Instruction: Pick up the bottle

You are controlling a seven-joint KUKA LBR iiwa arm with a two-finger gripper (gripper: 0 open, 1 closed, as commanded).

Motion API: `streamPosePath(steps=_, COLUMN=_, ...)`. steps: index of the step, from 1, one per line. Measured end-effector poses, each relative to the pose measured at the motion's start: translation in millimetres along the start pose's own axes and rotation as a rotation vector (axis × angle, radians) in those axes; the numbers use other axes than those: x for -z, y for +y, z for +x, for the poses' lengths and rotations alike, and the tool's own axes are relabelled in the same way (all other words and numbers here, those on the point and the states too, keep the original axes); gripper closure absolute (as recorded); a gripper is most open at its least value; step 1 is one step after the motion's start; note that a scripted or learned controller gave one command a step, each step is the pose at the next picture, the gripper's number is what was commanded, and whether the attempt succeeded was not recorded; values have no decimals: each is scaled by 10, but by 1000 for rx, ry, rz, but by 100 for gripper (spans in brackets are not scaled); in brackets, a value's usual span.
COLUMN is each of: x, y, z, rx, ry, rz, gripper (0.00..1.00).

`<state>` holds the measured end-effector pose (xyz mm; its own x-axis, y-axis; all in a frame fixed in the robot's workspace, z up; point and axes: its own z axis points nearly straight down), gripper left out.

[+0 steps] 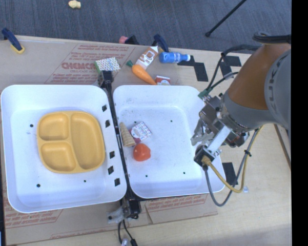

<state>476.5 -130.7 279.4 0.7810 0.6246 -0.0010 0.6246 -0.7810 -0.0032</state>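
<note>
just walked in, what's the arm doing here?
The gripper hangs over the right edge of the right bin, with nothing visibly in it. That bin holds a cone, a small packet and a red piece. A white bottle and a blue bottle lie on the cardboard behind the bins, untouched. No pickup yet.

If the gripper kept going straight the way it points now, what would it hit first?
Probably the bare floor of the right bin, close to its right wall: the gripper seems to point down and leftward. Depth is unclear from this one view.
</note>
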Motion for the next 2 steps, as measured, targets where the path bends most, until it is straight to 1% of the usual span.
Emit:
streamPosePath(steps=1, x=-1179, y=-269, z=202, rx=3, ry=-3, rz=4, gripper=100)
streamPosePath(steps=2, x=-90, y=-291, z=233, rx=225, ry=-1, rz=0, gripper=100)
